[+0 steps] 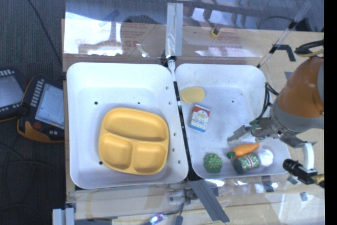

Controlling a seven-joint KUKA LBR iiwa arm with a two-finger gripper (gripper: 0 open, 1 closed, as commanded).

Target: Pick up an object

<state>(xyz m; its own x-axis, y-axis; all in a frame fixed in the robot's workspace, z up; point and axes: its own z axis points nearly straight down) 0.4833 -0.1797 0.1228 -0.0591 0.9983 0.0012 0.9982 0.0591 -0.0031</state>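
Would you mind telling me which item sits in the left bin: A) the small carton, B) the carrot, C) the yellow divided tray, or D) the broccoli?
C: the yellow divided tray lies in the left bin, while the other three items are in the right bin.

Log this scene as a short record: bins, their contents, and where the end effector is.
left bin: yellow tray
right bin: yellow disc, small carton, broccoli, carrot, can
end effector: low in the right bin, just above the carrot
held: nothing seen between the fingers
arm: enters from the right
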